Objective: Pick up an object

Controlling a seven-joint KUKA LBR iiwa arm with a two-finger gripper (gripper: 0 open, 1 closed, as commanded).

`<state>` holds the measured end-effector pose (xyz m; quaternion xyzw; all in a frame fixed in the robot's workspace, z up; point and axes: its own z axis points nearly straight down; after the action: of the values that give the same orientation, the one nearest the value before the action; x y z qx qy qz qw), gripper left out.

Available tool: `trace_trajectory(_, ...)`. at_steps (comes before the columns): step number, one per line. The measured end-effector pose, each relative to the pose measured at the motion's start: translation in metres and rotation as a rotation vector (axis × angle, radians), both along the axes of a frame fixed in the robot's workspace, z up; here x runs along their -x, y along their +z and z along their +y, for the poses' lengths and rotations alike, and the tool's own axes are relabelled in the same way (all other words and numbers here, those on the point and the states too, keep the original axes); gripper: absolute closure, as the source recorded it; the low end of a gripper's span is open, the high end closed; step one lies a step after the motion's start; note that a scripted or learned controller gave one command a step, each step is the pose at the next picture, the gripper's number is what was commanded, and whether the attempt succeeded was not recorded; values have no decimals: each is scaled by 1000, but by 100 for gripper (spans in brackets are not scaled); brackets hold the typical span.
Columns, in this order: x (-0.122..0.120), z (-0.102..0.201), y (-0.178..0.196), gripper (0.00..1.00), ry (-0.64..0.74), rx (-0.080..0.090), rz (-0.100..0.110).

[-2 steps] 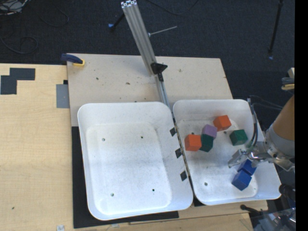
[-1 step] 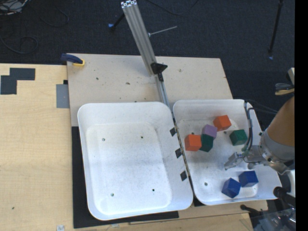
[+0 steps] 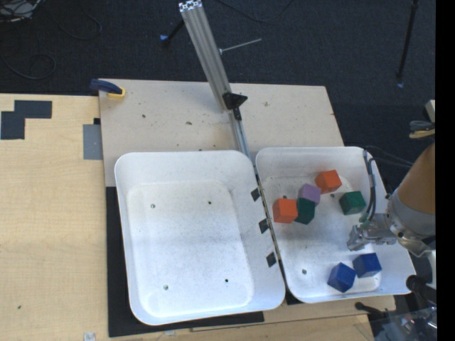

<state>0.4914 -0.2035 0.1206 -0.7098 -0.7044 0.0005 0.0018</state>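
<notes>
Camera view had the pincer (image 3: 359,237) low over the right bin (image 3: 313,158), just above the two blue cubes (image 3: 366,264) and below the green cube (image 3: 352,202); whether it was released or clenched, I couldn't tell. Nothing showed between its tips. Nearest target looked to be the blue cube closest to it, near the bin's right wall. My read: light, rigid, smooth-faced block, best pinched across two opposite flat faces, not corners.

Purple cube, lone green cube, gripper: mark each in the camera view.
purple cube (image 3: 309,192): camera view, on its top face.
lone green cube (image 3: 352,202): camera view, on its top face.
gripper (image 3: 360,237): camera view, at the fingertips over the right bin floor.
</notes>
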Motion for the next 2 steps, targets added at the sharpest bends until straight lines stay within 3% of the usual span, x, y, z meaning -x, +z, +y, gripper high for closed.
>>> trace_trajectory(2,-2,-4,116,100,10,3,-7)
